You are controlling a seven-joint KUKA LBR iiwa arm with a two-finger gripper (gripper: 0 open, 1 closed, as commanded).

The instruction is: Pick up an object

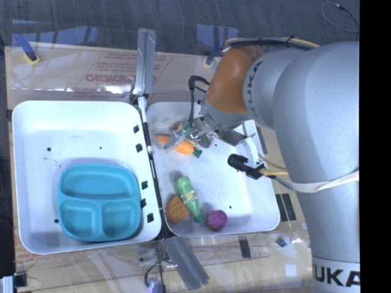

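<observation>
Hovering low in right bin (pixel 263 215), gripper (pixel 197 132) sits just above-right of carrot (pixel 182 147), touching or nearly; finger state: can't tell.

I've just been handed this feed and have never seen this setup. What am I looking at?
One camera looks down at a slant on two white bins. The grey bulk with the orange band is a robot arm reaching in from the right; its tool is low in the right bin, beside small orange pieces. Whether it grips anything is unclear. Nearer the front lie a green bottle, a brown piece and a purple one. The left bin holds a blue divided tray.
</observation>
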